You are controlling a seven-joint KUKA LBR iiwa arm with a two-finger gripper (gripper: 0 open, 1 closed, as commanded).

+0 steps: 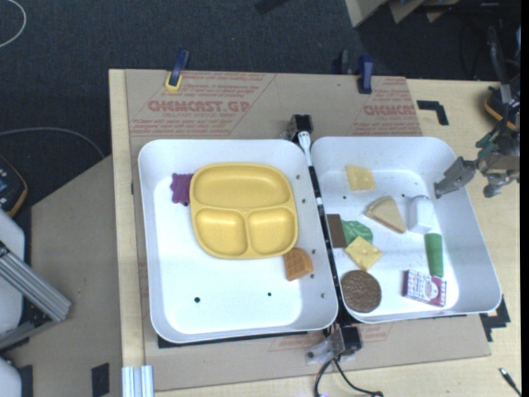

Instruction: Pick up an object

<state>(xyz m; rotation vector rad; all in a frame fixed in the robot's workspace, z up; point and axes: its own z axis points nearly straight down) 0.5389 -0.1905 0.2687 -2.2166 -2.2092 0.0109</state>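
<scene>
Gripper (473,180) is sitting at the right rim of the right bin (388,149), high on that side. Two grey tips are showing spread apart with nothing between them, so the jaws are reading as wide and empty. Arm is reaching in from the right edge of the view, mostly cut off.

Nothing is being held yet, so the pick is looking not yet done. Candidates are all lying loose in the right bin: a small white block (420,214) just inside the rim and nearest the jaws, a tan wedge (387,214) beside it, a green marker-like stick (434,254) below that, and a pink-and-white packet (424,288) near the front right corner. Further in are a pale yellow square (359,178), a yellow cube (363,253) resting on something green, a dark brown bar (335,230) against the dividing wall, and a brown round cookie (361,291) at the front.

Left bin (165,288) is carrying a yellow divided plate (244,209) with a purple thing (180,187) tucked at its left edge and a small brown toast-like piece (298,264) touching its lower right corner.

Both bins are lying side by side on a cardboard sheet (248,98) clamped to the desk, probably to keep them from sliding. Judging by position, the white block or the wedge is the easiest reach.
</scene>
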